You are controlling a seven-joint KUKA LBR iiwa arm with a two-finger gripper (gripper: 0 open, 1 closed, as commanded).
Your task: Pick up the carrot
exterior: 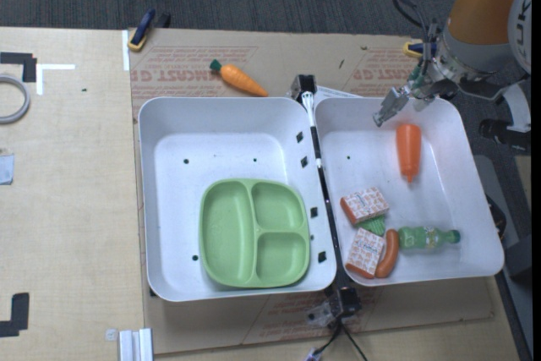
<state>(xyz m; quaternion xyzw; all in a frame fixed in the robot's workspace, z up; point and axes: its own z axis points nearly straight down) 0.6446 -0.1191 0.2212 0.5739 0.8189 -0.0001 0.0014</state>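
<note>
An orange carrot [408, 150] lies lengthwise in the upper part of the right bin [473, 182], its thin end toward the front. A second carrot with a green top [238, 78] rests on the cardboard behind the left bin. My gripper [396, 106] hangs over the far rim of the right bin, just up and left of the carrot in the bin and apart from it. Nothing shows held in it.
The right bin also holds two small patterned boxes [365, 205], a sausage [388, 254] and a green bottle [427, 238] near its front. A green divided plate [254, 232] sits in the left bin [169, 182]. A blue marker [141, 30] lies at the cardboard's far left corner.
</note>
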